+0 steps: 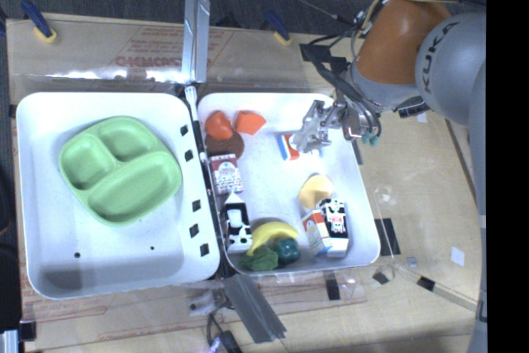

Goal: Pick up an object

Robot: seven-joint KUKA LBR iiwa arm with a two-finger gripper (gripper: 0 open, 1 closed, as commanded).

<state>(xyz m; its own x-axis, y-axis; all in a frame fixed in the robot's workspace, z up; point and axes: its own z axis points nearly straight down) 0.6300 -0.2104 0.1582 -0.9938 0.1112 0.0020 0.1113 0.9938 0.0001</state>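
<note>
1. Gripper (312, 131) hangs over the upper part of the right bin (273, 178), just above a small red, white and blue item (287, 146); whether it is apart or together cannot be told, and nothing shows clamped in it.
2. Right bin contents: a red-orange piece (219, 126) and an orange piece (250, 122) near its upper left corner, a milk carton (334, 226) by its lower right wall, a banana (273, 232) along its lower wall.
3. Left of that bin, the other bin (33, 202) carries a green divided plate (121, 168).
</note>
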